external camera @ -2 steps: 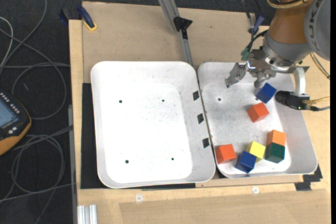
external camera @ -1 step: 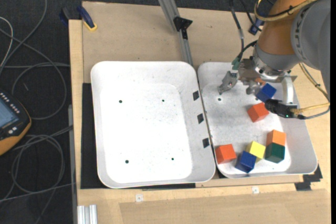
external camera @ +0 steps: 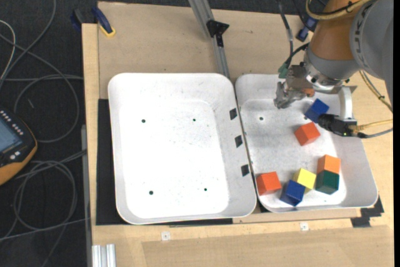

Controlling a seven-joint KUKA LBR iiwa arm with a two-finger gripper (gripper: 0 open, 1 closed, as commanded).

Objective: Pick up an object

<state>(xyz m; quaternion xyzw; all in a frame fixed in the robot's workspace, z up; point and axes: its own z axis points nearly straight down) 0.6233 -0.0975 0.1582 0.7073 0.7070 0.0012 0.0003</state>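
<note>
Unlabelled blocks [external camera: 292,192] in right bin [external camera: 356,197], arm's jaws perhaps empty.

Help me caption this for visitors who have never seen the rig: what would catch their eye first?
Probably the grey arm with its orange band, reaching in from the right, its gripper low over the back of the right bin. Next, the bright blocks in that bin: a blue one and an orange-red one near the gripper, and a cluster along the front edge.
</note>
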